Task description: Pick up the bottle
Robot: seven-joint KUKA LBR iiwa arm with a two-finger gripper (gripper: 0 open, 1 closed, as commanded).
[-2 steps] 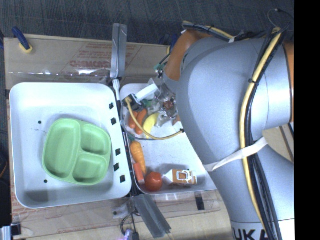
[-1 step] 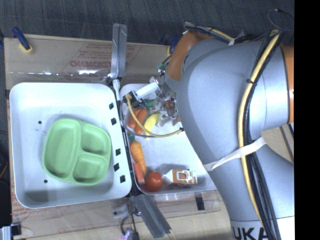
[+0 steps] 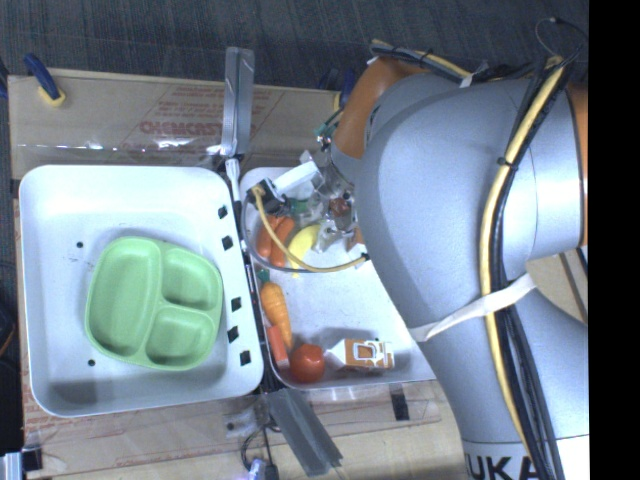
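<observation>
The bottle is small and orange with a white label. It lies on its side near the front edge of the right bin, beside a red tomato. My gripper hangs low over the far part of that bin, above a pile of orange and yellow items with a yellow cable looping round them. It is well apart from the bottle, which lies nearer the front. The grey arm hides the right side of this bin.
A carrot lies along the right bin's left wall. The left bin holds a green divided plate. A metal divider bar stands between the bins at the back.
</observation>
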